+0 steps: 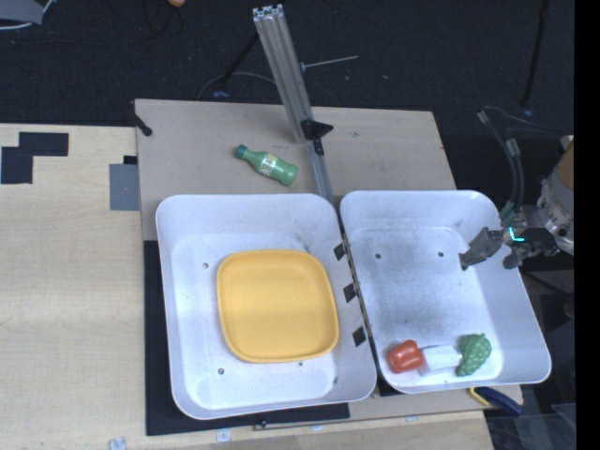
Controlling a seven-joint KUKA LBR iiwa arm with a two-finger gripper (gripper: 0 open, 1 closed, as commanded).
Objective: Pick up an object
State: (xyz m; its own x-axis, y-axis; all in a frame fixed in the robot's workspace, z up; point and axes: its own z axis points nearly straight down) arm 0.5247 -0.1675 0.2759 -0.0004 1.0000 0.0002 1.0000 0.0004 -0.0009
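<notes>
The gripper (491, 250) hung over the right bin's (427, 279) far right edge; whether open or closed, I cannot tell. A red, white and green toy (439, 355) lay at the bin's near corner, well apart from it.

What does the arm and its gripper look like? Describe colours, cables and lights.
The gripper is dark grey to black with two thin fingers, and a small teal light glows at its base. Behind it sits a pale grey wrist with a tan-orange band. Dark cables loop above the arm.
</notes>
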